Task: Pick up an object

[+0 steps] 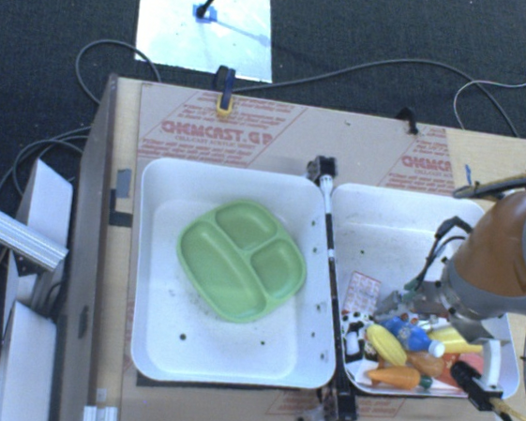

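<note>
The arm reaches in from the right over the right bin, its orange band sitting above the wrist, and the gripper hangs low over the pile of small toys heaped in that bin's near corner. Gripper state: cannot tell; that end of the arm is a dark cluster against the clutter, and nothing can be seen held. Candidate things to pick all lie in that pile, touching or overlapping one another: a yellow banana-like toy, an orange carrot-like toy nearest the bin's near wall, a blue toy just right of the yellow one, and a yellow-and-white piece further right. A small printed card lies flat on the bin floor just left of the gripper. Judgement on the step in hand: the descent should centre on one item standing proud of the heap, likely the yellow toy, with the closing direction across its narrow width, so that neighbours are not wedged in; the carrot-like toy sits close to the wall and looks awkward to reach. Count: two white bins; one green divided plate with three compartments, alone in the left bin; one card; at least four toys in the pile, the exact number unclear where they overlap.
</note>
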`<action>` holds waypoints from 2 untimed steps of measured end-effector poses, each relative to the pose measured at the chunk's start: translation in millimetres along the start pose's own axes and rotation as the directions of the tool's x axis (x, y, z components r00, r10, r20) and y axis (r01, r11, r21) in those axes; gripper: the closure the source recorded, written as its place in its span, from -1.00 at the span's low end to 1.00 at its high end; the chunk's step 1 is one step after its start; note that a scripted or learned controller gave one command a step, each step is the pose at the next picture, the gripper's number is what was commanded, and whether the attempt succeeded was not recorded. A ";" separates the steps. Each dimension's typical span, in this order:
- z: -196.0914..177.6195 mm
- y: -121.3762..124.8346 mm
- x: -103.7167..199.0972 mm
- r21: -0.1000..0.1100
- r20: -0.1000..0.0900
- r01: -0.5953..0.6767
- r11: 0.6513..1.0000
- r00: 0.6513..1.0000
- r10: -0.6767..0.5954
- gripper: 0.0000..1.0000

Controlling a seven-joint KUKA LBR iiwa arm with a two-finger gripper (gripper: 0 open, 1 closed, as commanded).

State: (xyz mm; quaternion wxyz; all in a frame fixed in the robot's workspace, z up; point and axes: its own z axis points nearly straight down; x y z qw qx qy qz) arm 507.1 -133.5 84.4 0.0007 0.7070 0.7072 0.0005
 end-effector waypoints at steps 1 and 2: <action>-11.6 2.0 -0.1 -0.005 0.001 0.001 1.000 1.000 -0.001 1.00; -101.3 61.7 80.8 -0.003 -0.002 0.005 1.000 1.000 -0.005 1.00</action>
